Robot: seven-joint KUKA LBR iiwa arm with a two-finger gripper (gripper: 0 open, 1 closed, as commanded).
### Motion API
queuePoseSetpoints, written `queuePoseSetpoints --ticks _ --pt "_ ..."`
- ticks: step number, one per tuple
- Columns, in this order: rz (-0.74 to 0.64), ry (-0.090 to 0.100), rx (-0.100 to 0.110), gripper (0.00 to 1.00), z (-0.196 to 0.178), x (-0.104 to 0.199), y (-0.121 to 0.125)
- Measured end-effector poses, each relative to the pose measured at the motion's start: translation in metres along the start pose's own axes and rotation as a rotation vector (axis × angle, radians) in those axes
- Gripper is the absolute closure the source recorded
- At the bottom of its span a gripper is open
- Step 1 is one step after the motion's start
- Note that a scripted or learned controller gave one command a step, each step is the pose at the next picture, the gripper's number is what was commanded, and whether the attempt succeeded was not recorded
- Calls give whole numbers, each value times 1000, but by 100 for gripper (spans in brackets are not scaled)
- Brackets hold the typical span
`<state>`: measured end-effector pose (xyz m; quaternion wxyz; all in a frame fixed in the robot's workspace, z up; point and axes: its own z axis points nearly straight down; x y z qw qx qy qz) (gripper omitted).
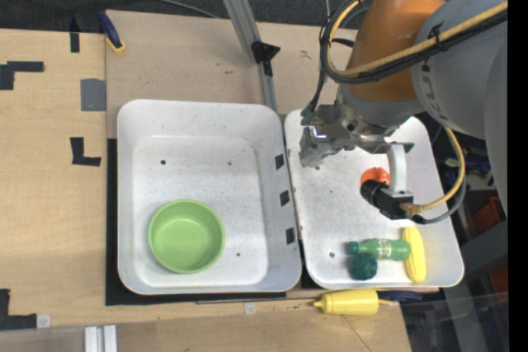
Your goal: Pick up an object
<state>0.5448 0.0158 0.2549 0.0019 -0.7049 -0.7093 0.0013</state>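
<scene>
Green plastic bottle (381, 249) lies near the front edge of the right-hand shallow white bin (330, 202), touching a yellow banana-shaped toy (414, 252). Toward that bin's back corner hangs the claw (313, 151); its fingers' state cannot be told.

Glossy green plastic bowl (186, 236); matt wooden bench (49, 202).

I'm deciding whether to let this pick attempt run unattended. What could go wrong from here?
1. The gripper sits over bare floor at the top of the right bin, away from the green bottle and yellow banana, so it may close on nothing.
2. Those two touch, so grabbing one could drag the other.
</scene>
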Motion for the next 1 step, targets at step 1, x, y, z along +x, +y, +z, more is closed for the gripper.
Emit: queuePoseSetpoints --ticks 1 --pt "1 -1 0 100 18 42 -5"
